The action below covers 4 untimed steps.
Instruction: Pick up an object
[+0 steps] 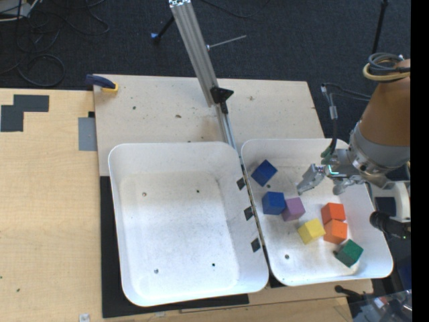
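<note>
**Gripper spread above the right bin's blocks**

Dark carpet strewn with black cables lies behind a pale wooden counter [201, 109] that carries two shallow white bins side by side.

At the right, the grey arm with its orange band [389, 109] reaches in, and its gripper [327, 178] hangs over the right bin [295, 274], fingers apart with nothing between them. One finger [310, 178] points toward the bin's middle; the other sits nearer the arm. A small green-lit spot shows on the wrist just above them.

Below and around the gripper lie the coloured blocks. Two orange blocks [334, 223] sit touching, one just behind the other, directly below the gripper. A yellow block [311, 231] lies just beside them toward the bin's centre. A purple block [293, 208] touches a blue block [273, 202], both left of the gripper. A second blue block [264, 172], turned at an angle, lies apart near the bin's far left corner. A green block [349, 253] rests near the front right corner.

Further out, the left bin [127, 180] shows dark specks on its floor. A slanted aluminium rail [198, 52] rises from between the bins, topped with a black-and-white checker marker. A blue-and-yellow clamp [102, 82] grips the counter's far left corner.

No legible writing, brand or label can be made out.
</note>
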Motion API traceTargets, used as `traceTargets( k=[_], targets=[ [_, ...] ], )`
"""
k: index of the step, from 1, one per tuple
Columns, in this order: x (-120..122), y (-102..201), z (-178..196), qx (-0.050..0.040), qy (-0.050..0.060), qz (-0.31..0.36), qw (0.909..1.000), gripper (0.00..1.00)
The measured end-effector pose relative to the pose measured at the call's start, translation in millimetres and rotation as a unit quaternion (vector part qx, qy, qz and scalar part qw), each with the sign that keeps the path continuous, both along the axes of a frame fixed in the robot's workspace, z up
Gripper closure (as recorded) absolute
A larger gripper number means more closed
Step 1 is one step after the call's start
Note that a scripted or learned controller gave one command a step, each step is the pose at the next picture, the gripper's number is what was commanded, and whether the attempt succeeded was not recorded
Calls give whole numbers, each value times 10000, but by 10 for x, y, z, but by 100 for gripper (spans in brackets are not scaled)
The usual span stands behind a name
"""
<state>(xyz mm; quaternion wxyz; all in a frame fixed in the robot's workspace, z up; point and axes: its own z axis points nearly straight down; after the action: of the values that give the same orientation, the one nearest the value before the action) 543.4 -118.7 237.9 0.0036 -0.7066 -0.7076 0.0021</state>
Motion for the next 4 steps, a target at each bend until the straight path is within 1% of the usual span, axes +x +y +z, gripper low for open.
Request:
traceTargets(
  k=[1,2,3,4],
  targets=[
    [6,-15,21,-5,-25,-19,10000,0],
    [-45,27,-428,-1,2,-7,10000,0],
    [-84,60,-1073,2,13,-8,10000,0],
    [-76,64,-1458,-2,-32,-13,10000,0]
  ],
)
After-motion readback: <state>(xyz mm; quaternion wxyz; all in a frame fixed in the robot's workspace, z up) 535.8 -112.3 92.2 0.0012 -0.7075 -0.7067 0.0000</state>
